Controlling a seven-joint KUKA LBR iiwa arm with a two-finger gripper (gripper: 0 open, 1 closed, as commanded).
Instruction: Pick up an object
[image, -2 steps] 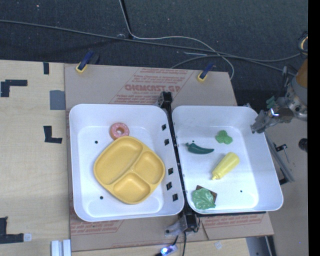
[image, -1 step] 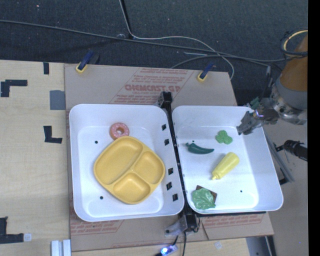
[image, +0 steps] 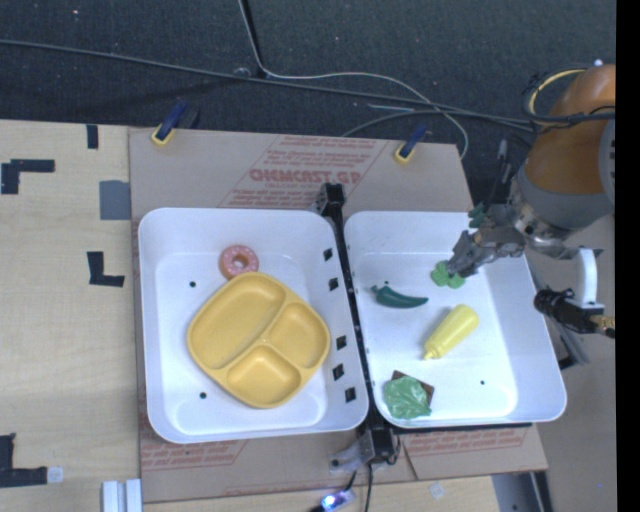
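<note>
Camera view: the gripper (image: 468, 258) sits low over the right bin (image: 520, 395), near that bin's far right part. A small green broccoli-like piece (image: 447, 276) lies directly at its tip, touching or all but touching; whether the piece is between the fingers cannot be told, and the fingers' state cannot be told either.

Relative to the green piece: a dark green pepper (image: 399, 296) lies just beside it on the side of the divider between the bins, long axis running roughly across the bin. A yellow squeeze bottle (image: 450, 332) lies near, toward the bin's front edge, tilted on a diagonal. A leafy green item on a brown square (image: 408, 396) lies well apart at the front corner.

Judgement: the green piece is the nearest candidate; the pepper is close enough to be knocked.

The left bin (image: 160, 400) holds a yellow divided plate (image: 258, 339) and a pink doughnut (image: 238, 262), well apart from the piece
</note>
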